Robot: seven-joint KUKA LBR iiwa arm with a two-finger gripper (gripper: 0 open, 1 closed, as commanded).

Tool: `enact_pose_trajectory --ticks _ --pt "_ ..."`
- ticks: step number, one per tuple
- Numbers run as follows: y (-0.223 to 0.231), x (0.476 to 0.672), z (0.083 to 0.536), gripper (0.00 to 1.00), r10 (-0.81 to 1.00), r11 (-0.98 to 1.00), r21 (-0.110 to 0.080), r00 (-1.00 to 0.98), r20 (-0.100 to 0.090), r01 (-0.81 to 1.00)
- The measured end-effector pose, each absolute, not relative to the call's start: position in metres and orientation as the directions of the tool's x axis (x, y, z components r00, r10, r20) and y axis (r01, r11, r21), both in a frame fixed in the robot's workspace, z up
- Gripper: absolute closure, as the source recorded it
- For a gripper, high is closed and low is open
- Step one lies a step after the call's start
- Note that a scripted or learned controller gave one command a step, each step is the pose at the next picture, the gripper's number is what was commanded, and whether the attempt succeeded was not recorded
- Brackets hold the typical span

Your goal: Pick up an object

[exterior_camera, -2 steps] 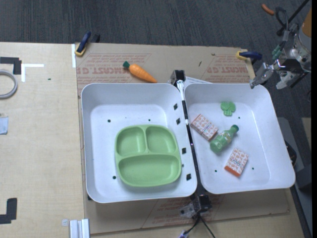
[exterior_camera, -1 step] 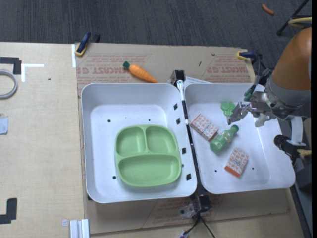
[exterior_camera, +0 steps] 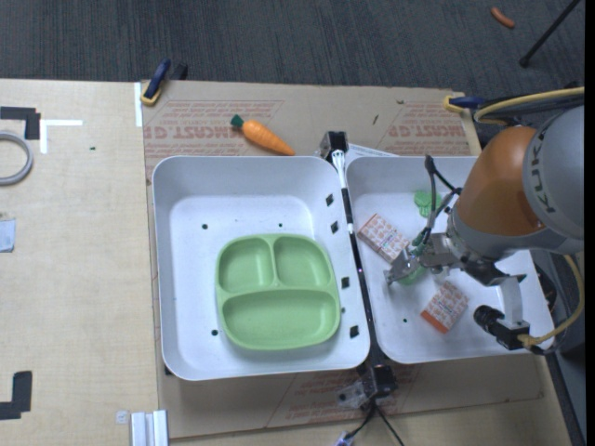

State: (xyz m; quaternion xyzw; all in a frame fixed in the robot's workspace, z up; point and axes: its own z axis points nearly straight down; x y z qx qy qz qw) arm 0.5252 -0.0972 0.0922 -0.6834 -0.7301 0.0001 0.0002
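Observation:
My gripper (exterior_camera: 403,271) is low in the right bin (exterior_camera: 390,337), near its middle. Just up and left of it lies a small red-and-white box (exterior_camera: 382,236). A second red-and-white box (exterior_camera: 444,306) lies to its lower right. Both boxes rest on the bin floor, apart from the gripper. A green object (exterior_camera: 424,202) sits at the back of the right bin, partly hidden behind the arm's cables. Nothing shows in the gripper's hold.
The left bin (exterior_camera: 177,249) holds a green divided plate (exterior_camera: 277,292). An orange toy carrot (exterior_camera: 263,135) lies on the cardboard behind the bins. The arm's orange band (exterior_camera: 497,193) and grey body cover the right bin's right side.

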Motion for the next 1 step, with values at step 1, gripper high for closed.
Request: enact_pose_trajectory --ticks 1 --pt "-0.0979 0.5261 0.1019 1.0 0.998 0.063 0.001 -0.063 0.0 0.998"
